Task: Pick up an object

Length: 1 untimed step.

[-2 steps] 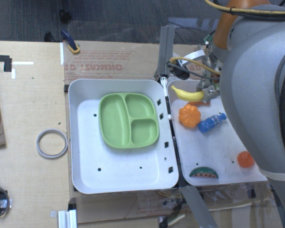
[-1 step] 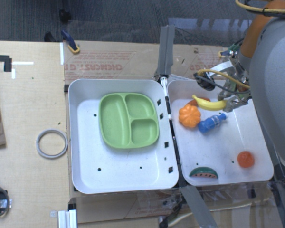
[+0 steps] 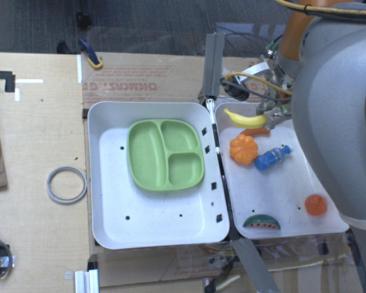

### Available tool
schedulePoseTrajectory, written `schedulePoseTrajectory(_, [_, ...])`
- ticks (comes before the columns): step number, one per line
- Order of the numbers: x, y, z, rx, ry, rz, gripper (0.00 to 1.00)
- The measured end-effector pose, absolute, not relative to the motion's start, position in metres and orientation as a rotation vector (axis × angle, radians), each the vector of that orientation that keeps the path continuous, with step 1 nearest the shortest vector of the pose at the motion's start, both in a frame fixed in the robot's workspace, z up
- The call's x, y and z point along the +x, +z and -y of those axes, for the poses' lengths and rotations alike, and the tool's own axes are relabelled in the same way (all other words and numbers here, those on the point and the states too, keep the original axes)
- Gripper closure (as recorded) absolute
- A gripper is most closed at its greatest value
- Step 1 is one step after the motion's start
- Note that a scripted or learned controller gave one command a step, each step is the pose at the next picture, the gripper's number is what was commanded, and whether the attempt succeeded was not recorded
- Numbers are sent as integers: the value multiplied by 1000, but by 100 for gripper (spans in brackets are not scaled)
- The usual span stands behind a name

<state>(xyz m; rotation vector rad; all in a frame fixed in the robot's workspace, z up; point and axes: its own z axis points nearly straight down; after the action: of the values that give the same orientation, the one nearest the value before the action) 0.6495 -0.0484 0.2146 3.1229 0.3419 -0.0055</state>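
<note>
From the camera view, we find the claw [image 3: 273, 105] low over the far edge of the right bin [image 3: 293, 206], close to that bin's far left corner. Cables and the wrist crowd it, so we cannot tell how it is set.

The banana [image 3: 245, 118] lies just beside the claw, on the side toward the left bin [image 3: 104, 182], along the right bin's far edge. Its long axis runs roughly parallel to that edge, tips curling up. It looks to us the likeliest target, being nearest.

Just nearer the front than the banana sit an orange pumpkin [image 3: 243, 149] and a blue bottle [image 3: 271, 158], the bottle tilted across the bin floor. An orange ball [image 3: 315, 204] rests near the right edge, and a watermelon slice [image 3: 261, 223] against the front edge.

The left bin holds a green divided plate [image 3: 166, 154], well apart from the claw.

We judge the coming move to be a short shift toward the dividing wall, then down across the banana's width.
</note>
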Motion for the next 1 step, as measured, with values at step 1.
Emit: schedulePoseTrajectory(1, [641, 206, 83, 3119, -9, -365, 100])
